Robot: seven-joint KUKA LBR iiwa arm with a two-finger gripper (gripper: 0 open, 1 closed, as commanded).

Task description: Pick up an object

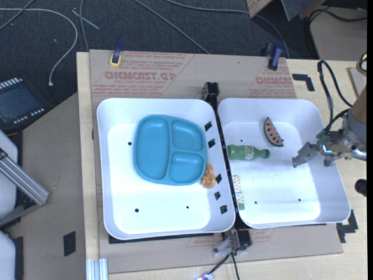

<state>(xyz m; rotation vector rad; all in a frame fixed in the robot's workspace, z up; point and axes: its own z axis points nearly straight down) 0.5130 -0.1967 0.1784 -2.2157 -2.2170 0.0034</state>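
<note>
In the right bin (280,212) a green bottle (247,153) lies on its side against the left wall. A watermelon slice toy (271,132) rests a little behind it, to the right. A thin yellow-printed strip (238,192) lies along the left wall nearer the front. My gripper (313,157) hovers over the bin's right side, to the right of the bottle and the slice. It is open, with nothing between its fingers.
The left bin (157,214) holds a blue divided plate (170,149) with a small orange toy (208,178) at its right front corner. Black clips line the divider between the bins. Cables run at the bench's right edge.
</note>
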